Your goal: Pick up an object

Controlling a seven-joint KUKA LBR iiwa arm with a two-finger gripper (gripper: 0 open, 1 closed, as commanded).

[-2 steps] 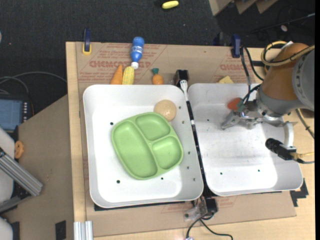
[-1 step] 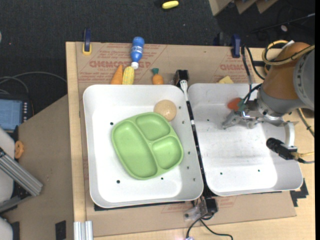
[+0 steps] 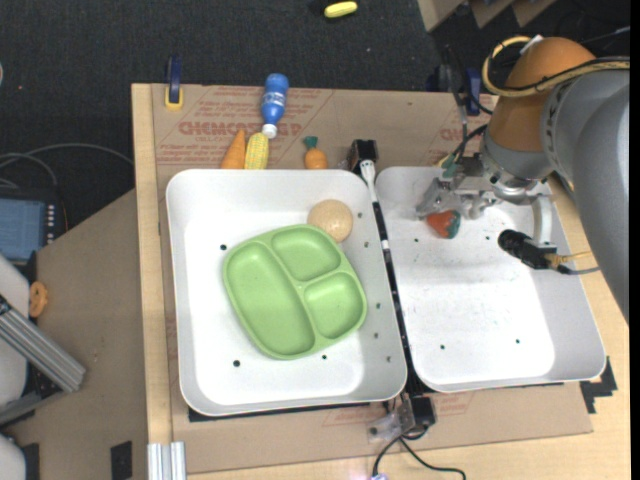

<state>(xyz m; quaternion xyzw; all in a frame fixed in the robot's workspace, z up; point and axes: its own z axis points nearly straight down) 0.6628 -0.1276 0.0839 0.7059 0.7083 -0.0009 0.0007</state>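
Camera view. Operator: Report the position and state of the gripper (image 3: 447, 208).

Technician: The gripper is over the far left corner of the right bin (image 3: 520, 368), close to the wall shared with the left bin (image 3: 195, 268). The grey arm enters from the right. Gripper state: cannot tell. The tool is seen from above and the wrist body masks its tip.

Operator: Report the nearest object.

Technician: One small red object (image 3: 443, 225) with a green spot lies directly at the tip of the gripper, on the floor of the right bin. Contact between the two cannot be confirmed.

Operator: Report the contents of the left bin.

Technician: A green three-compartment plate (image 3: 295, 288) lies flat near the centre. A round beige object (image 3: 331, 218) sits at the far right edge of the plate, touching it.

Operator: Report items outside the bins.

Technician: On the bench (image 3: 150, 168), beyond the left bin: a blue bottle (image 3: 274, 98), a yellow corn cob (image 3: 257, 151) just beside an orange carrot (image 3: 234, 152), and a smaller carrot (image 3: 315, 155). A yellow item (image 3: 341, 9) lies on the dark floor, well apart.
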